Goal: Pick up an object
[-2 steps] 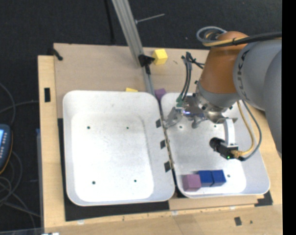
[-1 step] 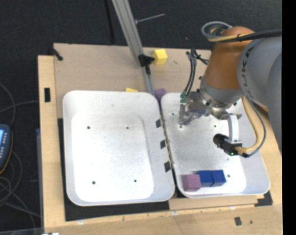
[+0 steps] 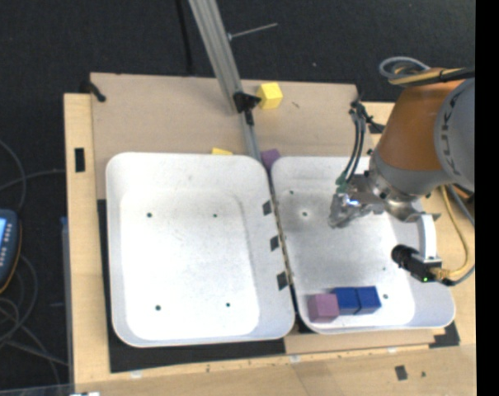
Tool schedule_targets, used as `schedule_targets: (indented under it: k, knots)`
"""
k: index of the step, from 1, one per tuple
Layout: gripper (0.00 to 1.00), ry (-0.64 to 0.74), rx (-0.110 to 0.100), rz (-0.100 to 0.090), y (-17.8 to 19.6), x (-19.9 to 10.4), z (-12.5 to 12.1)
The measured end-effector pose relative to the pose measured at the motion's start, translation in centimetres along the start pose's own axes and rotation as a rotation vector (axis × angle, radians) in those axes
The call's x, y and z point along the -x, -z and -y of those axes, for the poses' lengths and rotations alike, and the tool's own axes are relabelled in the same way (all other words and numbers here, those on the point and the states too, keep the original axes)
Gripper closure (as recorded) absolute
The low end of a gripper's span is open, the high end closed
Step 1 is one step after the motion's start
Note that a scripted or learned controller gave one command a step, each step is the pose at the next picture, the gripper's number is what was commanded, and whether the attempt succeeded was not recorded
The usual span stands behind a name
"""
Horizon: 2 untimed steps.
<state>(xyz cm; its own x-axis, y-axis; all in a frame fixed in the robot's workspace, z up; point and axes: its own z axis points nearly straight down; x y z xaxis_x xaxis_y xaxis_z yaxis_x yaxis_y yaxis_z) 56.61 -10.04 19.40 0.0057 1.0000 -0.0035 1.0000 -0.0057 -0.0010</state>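
Camera view: left bin lies well to the gripper's left, right bin beneath it. Gripper opening cannot be determined; nothing visible between it. Blue block and purple block sit touching, below the gripper, apart, unobstructed.

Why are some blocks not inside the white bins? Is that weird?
Yes, a bit odd. A yellow block sits on the brown board behind the bins, and a small purple block and a yellow piece lie just outside the bins' back rims.
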Motion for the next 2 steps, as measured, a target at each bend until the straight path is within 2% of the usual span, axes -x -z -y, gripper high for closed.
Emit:
schedule_targets:
  k: [1,2]
  knots:
    - [1.00,-0.002,-0.003,0.001,-6.01,8.44,0.77]
    - [0.00,0.002,0.003,-0.003,-5.72,7.90,0.49]
